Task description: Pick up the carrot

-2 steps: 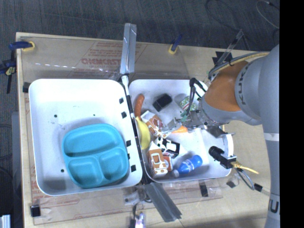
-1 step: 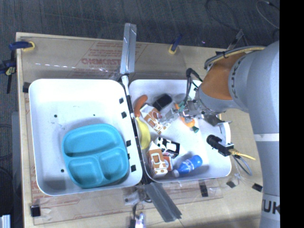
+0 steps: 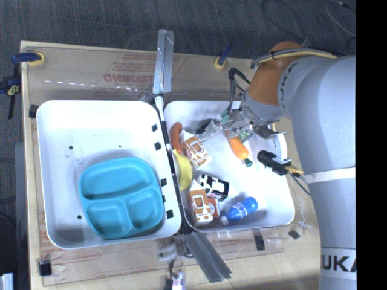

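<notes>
While the arm reaches in from the right of the frame, its gripper (image 3: 233, 127) sits low over the upper middle of the right bin (image 3: 278, 213), directly above the top end of the carrot (image 3: 239, 148), which lies at a slant just right of the frame's centre on the bin floor. Whether the fingers are closed on the carrot or merely hovering over it, I cannot tell (the wrist hardware crowds that spot). That position suits a grasp from above on the carrot's upper end, since the rest of it points down and right into open floor. Clutter lies close on its left: a sausage (image 3: 176, 135) against the dividing wall, a small patterned carton (image 3: 196, 151) beside it, a banana (image 3: 184, 169) below that, then a black-and-white object (image 3: 213, 185), a second carton (image 3: 204, 206) and a blue bottle (image 3: 240, 210) toward the lower edge. In the left bin (image 3: 60, 125) a blue divided tray (image 3: 123, 197) rests flat at the lower middle, well apart from the work.
</notes>
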